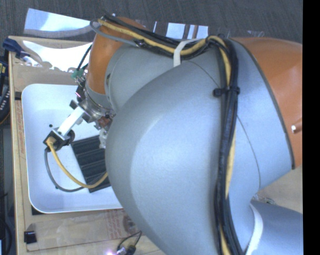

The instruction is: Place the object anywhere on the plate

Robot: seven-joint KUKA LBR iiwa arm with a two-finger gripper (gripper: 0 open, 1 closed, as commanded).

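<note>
Object first: a ribbed black slab [90,157] lies flat in the white bin [32,105] at the view's left, its right end hidden under my arm [202,142]. My pincer [100,127] hangs close above the slab's upper end; whether it is open or closed I cannot tell. I judge this the pick-up step. Next calls for a firm grip, then a lift over the bin wall towards the plate.
</note>
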